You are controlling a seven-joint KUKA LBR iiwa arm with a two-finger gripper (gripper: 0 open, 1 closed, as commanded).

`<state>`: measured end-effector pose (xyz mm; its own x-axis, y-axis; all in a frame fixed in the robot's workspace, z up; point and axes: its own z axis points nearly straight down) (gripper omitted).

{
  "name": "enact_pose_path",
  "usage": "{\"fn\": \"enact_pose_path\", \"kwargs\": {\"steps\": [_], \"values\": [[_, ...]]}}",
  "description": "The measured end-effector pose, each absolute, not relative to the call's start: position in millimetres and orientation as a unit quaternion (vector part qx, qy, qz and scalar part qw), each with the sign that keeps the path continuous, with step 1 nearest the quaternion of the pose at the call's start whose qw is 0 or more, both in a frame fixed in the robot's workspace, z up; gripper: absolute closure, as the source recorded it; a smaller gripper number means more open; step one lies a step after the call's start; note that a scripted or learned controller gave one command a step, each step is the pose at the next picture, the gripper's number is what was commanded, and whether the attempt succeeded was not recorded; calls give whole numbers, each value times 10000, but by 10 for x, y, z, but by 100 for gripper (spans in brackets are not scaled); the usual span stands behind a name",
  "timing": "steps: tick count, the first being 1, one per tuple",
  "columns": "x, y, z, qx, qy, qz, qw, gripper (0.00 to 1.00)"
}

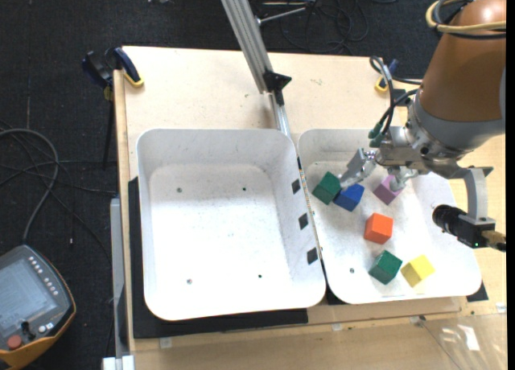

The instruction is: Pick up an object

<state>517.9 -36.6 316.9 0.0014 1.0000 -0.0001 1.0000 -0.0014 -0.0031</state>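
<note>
Several small blocks lie in the right bin [451,280]: a dark green block [326,188], a blue block [350,197] touching it, a purple block [388,191], an orange block [379,228], a second green block [386,267] and a yellow block [418,270]. My gripper [376,170] hangs over the upper part of this bin, open, one finger above the blue block and the other by the purple block. Nothing sits between the fingers.
The left bin [153,199] lies beside the right one, with a raised divider edge between them. A slanted metal pole [245,26] rises from behind the bins. Clamps sit at the bench's far corners. A black camera mount [463,225] sticks out at the right.
</note>
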Motion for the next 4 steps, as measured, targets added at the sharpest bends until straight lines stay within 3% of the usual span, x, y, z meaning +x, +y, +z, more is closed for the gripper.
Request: {"fn": "enact_pose_path", "kwargs": {"steps": [1,2,3,4], "values": [[5721,-854,1902,-7082,-7060,28,19,0],[5499,-1319,1066,-7090,-7052,31,29,0],[5034,-1575,956,-7085,-7057,1,-3,0],[4893,-1906,1355,-7085,-7057,0,-27,0]]}}
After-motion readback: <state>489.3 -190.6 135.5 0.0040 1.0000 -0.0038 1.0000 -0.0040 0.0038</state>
